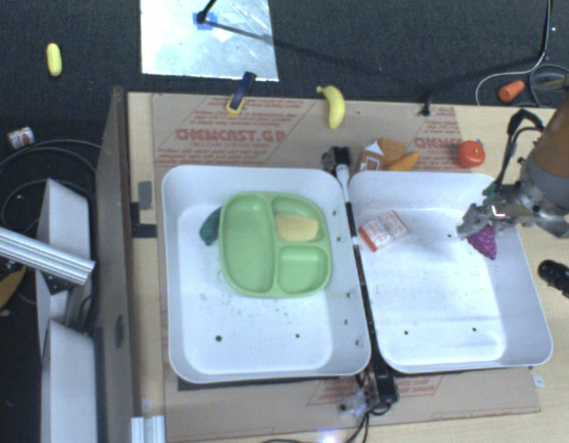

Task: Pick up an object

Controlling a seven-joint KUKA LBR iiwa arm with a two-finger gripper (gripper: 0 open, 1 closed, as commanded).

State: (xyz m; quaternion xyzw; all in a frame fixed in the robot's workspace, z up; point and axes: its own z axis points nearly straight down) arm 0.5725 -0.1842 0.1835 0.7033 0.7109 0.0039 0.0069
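The right bin (450, 340) holds a small red-and-white packet (383, 231) near its back left. A purple object (485, 242), like a bunch of grapes, lies by its right wall. My gripper (476, 221) reaches in from the right and sits right over the purple object, touching or nearly touching its top. In the left bin (256, 349) a green divided plate (266, 257) carries a yellow item (297, 225), and a dark green item (210, 226) lies against the plate's left edge.
Behind the bins, on the cardboard, lie a banana (335, 106), an orange-brown toy (392, 155), a red ball (470, 153) and a blue-and-yellow tool (240, 93). Cables run at the far right and at the left. The right bin's front half is bare.
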